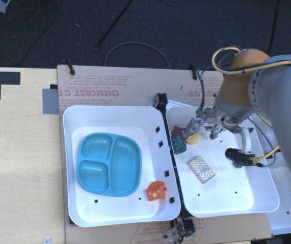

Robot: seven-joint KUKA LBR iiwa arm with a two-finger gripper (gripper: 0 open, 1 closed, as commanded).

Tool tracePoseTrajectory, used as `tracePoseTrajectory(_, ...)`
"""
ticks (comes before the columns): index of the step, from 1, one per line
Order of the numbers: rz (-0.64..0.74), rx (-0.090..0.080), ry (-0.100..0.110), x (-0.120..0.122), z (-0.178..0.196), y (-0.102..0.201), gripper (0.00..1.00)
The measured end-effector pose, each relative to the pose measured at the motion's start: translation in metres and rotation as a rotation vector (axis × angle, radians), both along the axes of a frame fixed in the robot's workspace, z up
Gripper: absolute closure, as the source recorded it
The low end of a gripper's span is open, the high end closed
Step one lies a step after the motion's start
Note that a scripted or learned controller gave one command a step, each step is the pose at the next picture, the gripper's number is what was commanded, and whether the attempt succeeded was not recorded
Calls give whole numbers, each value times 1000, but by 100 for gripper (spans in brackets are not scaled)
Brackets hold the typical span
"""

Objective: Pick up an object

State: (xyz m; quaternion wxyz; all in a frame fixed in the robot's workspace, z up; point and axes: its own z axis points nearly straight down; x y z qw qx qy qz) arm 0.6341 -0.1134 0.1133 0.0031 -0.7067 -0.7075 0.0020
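Yellow object lies in our right bin, touching purple and teal pieces. Our gripper hangs just above it; we cannot tell its finger state. Crowded neighbours may jam the grasp.

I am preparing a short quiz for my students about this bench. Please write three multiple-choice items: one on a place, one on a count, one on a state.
1. In which bin does the blue divided plate lie?
A. the left bin
B. the right bin
C. outside both bins

2. How many compartments does the plate have?
A. two
B. three
C. five

3. How does the patterned box lie in relation to the gripper?
A. between its fingers
B. apart from it, on the floor of the right bin
C. on top of the plate

Answers: 1 A, it fills the left bin beside the orange piece. 2 B, two small, one large. 3 B, bare white floor separates them.
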Motion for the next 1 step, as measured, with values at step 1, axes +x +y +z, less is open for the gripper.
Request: tracePoseTrajectory(1,-1,-2,-6,1,-25,1,0)
